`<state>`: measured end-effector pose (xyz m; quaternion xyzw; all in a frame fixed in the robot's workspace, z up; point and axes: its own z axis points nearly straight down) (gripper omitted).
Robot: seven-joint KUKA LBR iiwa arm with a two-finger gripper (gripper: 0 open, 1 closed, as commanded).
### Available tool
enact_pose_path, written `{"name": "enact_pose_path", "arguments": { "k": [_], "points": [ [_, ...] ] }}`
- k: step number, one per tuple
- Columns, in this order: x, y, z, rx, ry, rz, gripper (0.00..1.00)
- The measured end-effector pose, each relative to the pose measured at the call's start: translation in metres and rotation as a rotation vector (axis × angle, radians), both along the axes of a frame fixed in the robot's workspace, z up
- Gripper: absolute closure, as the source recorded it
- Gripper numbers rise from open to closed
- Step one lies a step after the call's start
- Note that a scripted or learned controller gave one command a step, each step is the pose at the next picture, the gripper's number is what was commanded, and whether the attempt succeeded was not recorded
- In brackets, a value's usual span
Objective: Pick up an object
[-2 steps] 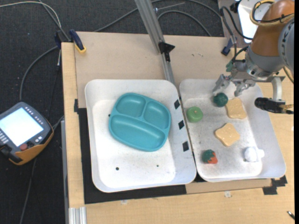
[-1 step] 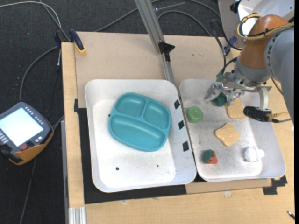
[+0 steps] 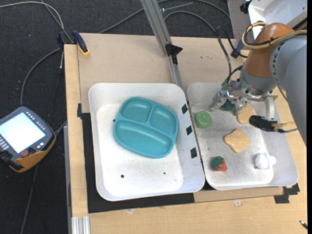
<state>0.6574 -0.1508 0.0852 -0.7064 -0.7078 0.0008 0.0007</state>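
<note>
While wrist hides hand (image 3: 233,103), tan piece (image 3: 243,115) half covered

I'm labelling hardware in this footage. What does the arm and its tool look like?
The arm is a thick grey cylinder with an orange band above the wrist. The tool is a small metallic assembly with teal accents. Dark cables loop beside the wrist.

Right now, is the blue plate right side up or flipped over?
Right side up. The blue plate lies flat in the left bin and its three hollow sections face upward, with nothing in them.
</note>
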Motion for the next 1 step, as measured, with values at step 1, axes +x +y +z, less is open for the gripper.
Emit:
{"name": "enact_pose_path", "arguments": {
  "k": [1],
  "points": [
    [-0.0001,-0.0007,0.0121,-0.001,0.001,0.000,1.00]
  ]
}}
